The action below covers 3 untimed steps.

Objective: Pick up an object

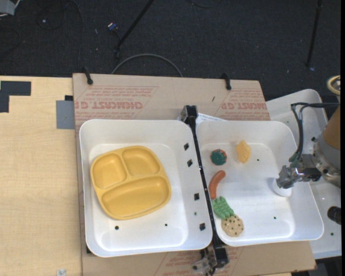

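The right bin (259,232) holds several small toys. There is a yellow piece (242,151), a dark green and red ball (219,157), an orange-red sausage (217,182), a green leafy piece (222,207) and a speckled cookie (232,226). My gripper (286,179) reaches in low over the bin's right side, well to the right of these toys. A small white round thing (283,189) lies directly under it, partly hidden by the gripper. Whether the two touch is unclear.
In the left bin (98,134) lies a yellow divided plate (130,181). A black divider (200,177) runs between the bins. Both rest on cardboard (161,96) on the bench. Cables (299,131) and white gear stand at the right.
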{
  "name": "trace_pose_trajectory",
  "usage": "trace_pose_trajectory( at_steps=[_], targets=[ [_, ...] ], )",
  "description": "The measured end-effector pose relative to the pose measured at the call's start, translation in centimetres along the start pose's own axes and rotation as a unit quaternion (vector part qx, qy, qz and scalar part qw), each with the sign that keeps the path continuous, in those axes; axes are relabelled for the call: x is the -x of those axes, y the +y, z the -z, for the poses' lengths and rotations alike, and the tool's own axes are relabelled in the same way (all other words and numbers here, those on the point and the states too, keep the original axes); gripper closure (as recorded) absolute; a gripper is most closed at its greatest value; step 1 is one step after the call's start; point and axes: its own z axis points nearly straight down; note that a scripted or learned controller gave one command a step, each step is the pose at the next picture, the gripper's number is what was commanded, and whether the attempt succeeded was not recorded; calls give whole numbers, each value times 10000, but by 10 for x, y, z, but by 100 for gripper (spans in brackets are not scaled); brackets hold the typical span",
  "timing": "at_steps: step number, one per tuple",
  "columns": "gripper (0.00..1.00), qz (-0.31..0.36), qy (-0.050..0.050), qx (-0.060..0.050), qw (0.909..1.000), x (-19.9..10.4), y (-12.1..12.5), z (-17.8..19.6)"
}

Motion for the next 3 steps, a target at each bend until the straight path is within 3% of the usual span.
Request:
trace_pose_trajectory(
  at_steps=[1, 3],
  targets=[
    [100, 0, 1, -8, 10000, 1, 1, 39],
    [100, 14, 18, -36, 10000, -109, 21, 36]
  ],
)
